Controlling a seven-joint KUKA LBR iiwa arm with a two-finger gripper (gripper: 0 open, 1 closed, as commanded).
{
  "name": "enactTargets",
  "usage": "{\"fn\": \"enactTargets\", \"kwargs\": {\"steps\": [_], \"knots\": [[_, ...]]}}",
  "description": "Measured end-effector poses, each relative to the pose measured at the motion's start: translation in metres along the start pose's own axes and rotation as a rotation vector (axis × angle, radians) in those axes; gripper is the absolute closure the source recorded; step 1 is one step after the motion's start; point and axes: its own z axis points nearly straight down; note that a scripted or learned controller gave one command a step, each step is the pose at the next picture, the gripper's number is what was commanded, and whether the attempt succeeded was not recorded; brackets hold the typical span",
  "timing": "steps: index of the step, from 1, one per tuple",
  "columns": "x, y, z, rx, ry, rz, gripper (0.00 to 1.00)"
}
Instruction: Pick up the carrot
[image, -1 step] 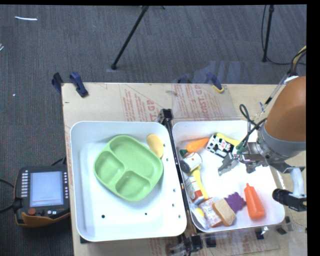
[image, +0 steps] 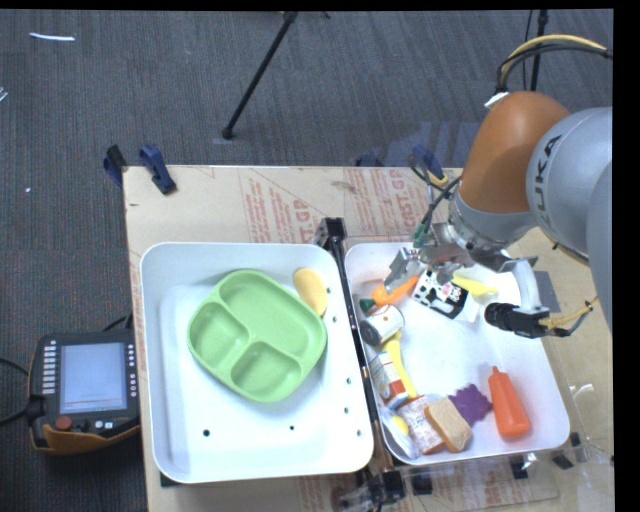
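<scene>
Dark grey carpet (image: 250, 70) covers the floor on the far side and left; a black tripod leg (image: 262, 68) slants across it; a handheld control pendant (image: 88, 388) lies near left; the bench top (image: 260, 205) looks like printed cardboard, clamped (image: 155, 168) at its far-left corner.

grey arm (image: 585, 170), orange band, yellow cables

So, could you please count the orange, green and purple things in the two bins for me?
Orange: 2, the carrot and the orange bottle
Green: 1, the divided plate
Purple: 1, the purple piece
Total: 4
</scene>
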Motion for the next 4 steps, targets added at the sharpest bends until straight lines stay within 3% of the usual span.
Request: {"fn": "enactTargets", "kwargs": {"steps": [1, 2, 3, 4], "knots": [[-0.023, 0.020, 0.073, -0.029, -0.006, 0.109, 0.00], [-0.025, 0.021, 0.061, -0.032, -0.006, 0.111, 1.00], [-0.020, -0.067, 0.099, 0.004, 0.001, 0.127, 1.00], [-0.025, -0.065, 0.095, -0.006, -0.010, 0.130, 0.00]]}}
